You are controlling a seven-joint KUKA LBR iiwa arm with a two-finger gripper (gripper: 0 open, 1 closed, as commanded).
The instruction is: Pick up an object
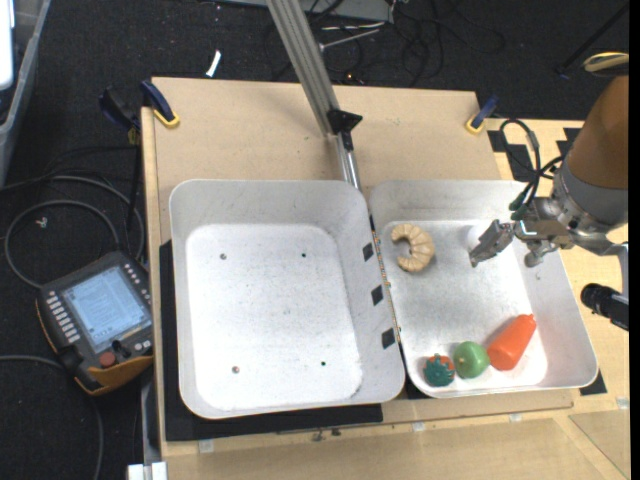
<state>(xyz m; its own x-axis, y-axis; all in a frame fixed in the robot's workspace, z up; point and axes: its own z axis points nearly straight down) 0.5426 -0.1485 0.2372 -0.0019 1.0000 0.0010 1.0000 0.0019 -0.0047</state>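
In the camera view the end effector [510, 246] hangs over the upper right part of the right bin [452, 200], its two fingers spread apart with nothing between them. The arm [606, 158] comes in from the right, over that bin's right rim. A curled tan pastry-like object [412, 247] lies near the bin's upper left, close to the dividing edge, and well apart from the end effector. Along the bin's front wall three items sit in a row: a small teal object [438, 370], a green round object [470, 359] touching or just beside it, and an orange carrot-like object [511, 342] tilted beside that. The middle of the right bin's floor is open. The left bin [270, 298] has bare floor to every rim. Both bins rest on the tabletop [250, 128], which has free surface behind them
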